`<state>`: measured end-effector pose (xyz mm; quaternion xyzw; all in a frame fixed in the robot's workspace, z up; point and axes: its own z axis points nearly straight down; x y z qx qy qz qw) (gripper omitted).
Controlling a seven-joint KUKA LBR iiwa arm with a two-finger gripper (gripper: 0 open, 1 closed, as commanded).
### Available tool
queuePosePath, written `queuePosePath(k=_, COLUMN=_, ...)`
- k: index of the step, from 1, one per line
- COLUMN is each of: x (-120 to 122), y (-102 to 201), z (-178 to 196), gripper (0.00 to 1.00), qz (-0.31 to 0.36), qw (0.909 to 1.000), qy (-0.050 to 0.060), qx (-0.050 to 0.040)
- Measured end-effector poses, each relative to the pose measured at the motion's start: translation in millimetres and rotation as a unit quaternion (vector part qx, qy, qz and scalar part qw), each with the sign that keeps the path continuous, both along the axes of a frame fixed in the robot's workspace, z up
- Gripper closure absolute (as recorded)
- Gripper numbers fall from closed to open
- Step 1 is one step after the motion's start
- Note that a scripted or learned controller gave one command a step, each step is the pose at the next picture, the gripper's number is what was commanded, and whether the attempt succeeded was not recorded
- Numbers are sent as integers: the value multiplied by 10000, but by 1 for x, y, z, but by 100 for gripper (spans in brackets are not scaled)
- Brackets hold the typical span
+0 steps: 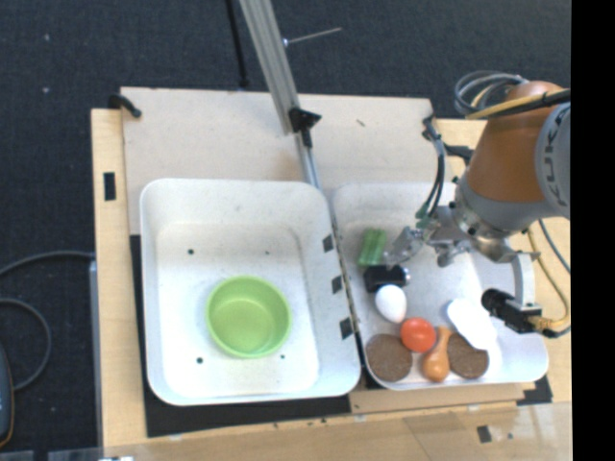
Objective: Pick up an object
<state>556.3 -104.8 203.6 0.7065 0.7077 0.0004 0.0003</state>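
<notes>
The right bin (pixel 500 368) holds several small objects. A green block (pixel 372 247) lies at its left side, with a small black object (pixel 385 277) just below it. A white egg (pixel 390 303) and a red tomato-like ball (pixel 417 334) sit below those. Along the bin's front lie two brown discs (pixel 388 355) (pixel 468 359), an orange pear-shaped piece (pixel 437 358) and a white oblong piece (pixel 471 321). My gripper (pixel 406 245) hangs low over the bin, just right of the green block and above the black object. Nothing is seen held in it.
The left bin (pixel 173 209) holds a green bowl (pixel 248 316) near its middle. A slanted metal pole (pixel 274 60) rises from the back, ending between the bins. The arm's orange band (pixel 509 157) and cables (pixel 524 305) hang over the right bin's right half.
</notes>
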Motion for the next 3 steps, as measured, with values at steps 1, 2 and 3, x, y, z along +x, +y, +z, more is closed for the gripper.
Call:
queuePosePath(k=1, x=0, y=0, z=0, gripper=0, qz=-7, qw=10000, qy=-4, qx=0)
queuePosePath(k=2, x=-1, y=-4, z=-42, gripper=0, qz=-12, qw=10000, qy=20, qx=-7)
queuePosePath(k=3, x=1, y=-7, z=-84, gripper=0, qz=-17, qw=10000, qy=18, qx=-5)
